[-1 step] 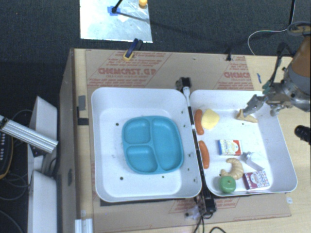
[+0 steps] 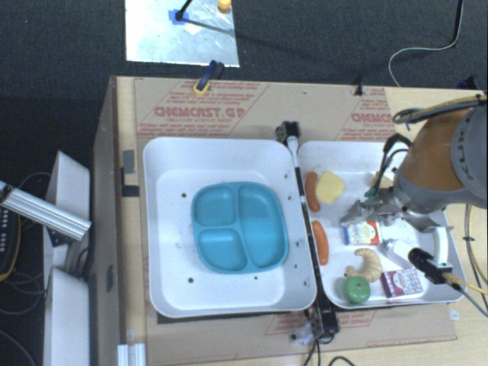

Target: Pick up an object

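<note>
White-blue carton [image 2: 361, 233] flat in right bin [image 2: 339, 151], under hand [image 2: 364, 210].

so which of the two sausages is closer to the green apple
The lower sausage, lying near the divider just up-left of the apple. The other sausage lies farther up, beside the yellow piece.

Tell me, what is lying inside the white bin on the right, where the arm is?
The right bin holds two sausages, a yellow piece, a croissant, a green apple, a small carton and a purple packet. The arm covers its far corner.
</note>
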### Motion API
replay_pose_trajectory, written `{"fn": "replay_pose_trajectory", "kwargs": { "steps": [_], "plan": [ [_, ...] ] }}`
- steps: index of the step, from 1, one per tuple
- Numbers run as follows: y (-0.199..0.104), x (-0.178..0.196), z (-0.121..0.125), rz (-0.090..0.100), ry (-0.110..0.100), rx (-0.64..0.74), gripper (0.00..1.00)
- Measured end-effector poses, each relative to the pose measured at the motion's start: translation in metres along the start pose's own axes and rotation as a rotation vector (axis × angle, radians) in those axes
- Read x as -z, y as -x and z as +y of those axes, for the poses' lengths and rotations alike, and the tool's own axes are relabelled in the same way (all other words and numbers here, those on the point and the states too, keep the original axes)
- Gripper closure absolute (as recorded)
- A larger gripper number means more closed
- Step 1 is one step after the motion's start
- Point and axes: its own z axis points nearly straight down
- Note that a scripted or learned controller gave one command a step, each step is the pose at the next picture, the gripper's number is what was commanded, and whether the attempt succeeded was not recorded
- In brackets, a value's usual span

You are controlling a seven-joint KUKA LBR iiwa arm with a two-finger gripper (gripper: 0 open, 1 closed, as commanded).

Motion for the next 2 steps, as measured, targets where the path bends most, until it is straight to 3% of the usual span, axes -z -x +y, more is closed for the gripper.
{"fn": "replay_pose_trajectory", "kwargs": {
  "steps": [1, 2],
  "plan": [
    [0.04, -0.005, 0.053, -0.001, -0.006, 0.001, 0.0],
    [0.066, 0.029, 0.118, -0.001, -0.004, 0.003, 0.0]
  ]
}}
